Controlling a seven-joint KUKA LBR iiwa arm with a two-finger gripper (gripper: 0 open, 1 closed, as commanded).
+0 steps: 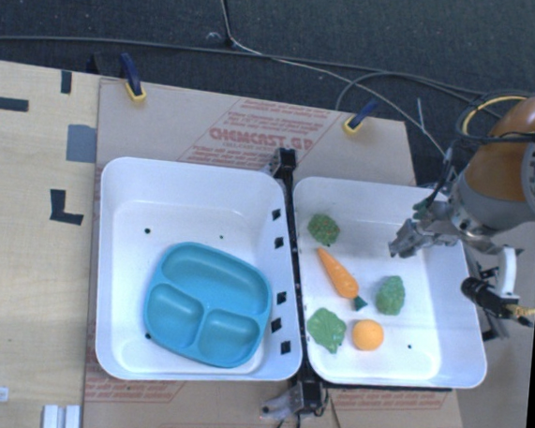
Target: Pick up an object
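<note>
The right bin holds an orange carrot near its middle, lying at a slant. A small green broccoli piece lies at the back left, another right of the carrot, and a third at the front left. An orange ball rests beside that third piece. My gripper hangs over the bin's back right part, above and right of the carrot, with nothing seen between its fingers.
The left bin holds a blue divided tray. A black divider with clips runs between the bins. Cables trail over the dark back area. Cardboard lies under both bins on the wooden bench.
</note>
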